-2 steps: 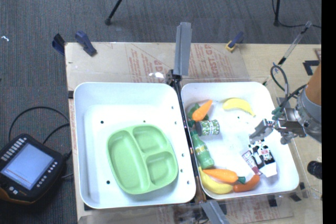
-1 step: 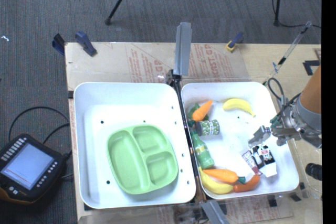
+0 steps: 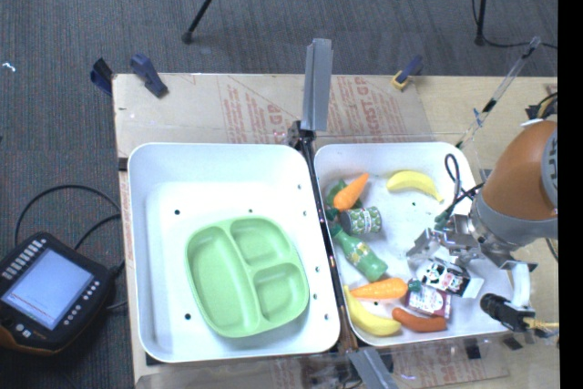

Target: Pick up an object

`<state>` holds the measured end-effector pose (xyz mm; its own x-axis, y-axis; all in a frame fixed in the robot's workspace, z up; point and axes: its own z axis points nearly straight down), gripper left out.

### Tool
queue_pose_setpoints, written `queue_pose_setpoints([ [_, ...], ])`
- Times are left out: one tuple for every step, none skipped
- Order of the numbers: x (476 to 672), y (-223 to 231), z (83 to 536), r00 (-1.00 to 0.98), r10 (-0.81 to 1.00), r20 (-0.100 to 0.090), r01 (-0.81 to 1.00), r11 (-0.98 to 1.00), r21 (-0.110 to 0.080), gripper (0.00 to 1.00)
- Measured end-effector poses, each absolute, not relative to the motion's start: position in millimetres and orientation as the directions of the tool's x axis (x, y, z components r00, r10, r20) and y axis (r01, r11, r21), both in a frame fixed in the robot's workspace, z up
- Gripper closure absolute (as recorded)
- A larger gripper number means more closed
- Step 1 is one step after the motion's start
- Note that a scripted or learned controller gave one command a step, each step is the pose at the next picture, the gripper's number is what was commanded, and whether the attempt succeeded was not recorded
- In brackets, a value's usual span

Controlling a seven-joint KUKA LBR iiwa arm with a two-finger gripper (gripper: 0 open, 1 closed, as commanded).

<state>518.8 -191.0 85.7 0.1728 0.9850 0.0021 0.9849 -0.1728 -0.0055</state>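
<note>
Fingers [image 3: 444,252] are honestly hard to read from up here: the metal bits under the wrist blur together, so I can't tell if they're spread or pinched. They're hovering low in the right bin [image 3: 393,147], right over a black-and-white carton [image 3: 444,277] near the bin's right wall. Just beside that carton sits a small red-labelled packet [image 3: 424,299], with a red sausage-looking thing [image 3: 419,320] in front of it. Further left there's an orange carrot [image 3: 379,289] lying over a yellow banana [image 3: 371,316], a green bottle [image 3: 361,254], a little tin [image 3: 363,220], another carrot [image 3: 351,189] and a second banana [image 3: 413,183] up near the back. Left bin [image 3: 155,196] holds a green divided tray [image 3: 247,275]. Both bins sit on the worktop [image 3: 255,105].
</note>
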Motion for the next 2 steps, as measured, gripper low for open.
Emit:
queue_pose_setpoints([
  [517.7, -193.2, 94.4, 0.181, 0.983, 0.004, 0.983, -0.181, -0.008, 1.0],
  [517.6, -193.2, 94.3, 0.181, 0.983, 0.004, 0.983, -0.181, -0.008, 0.0],
])
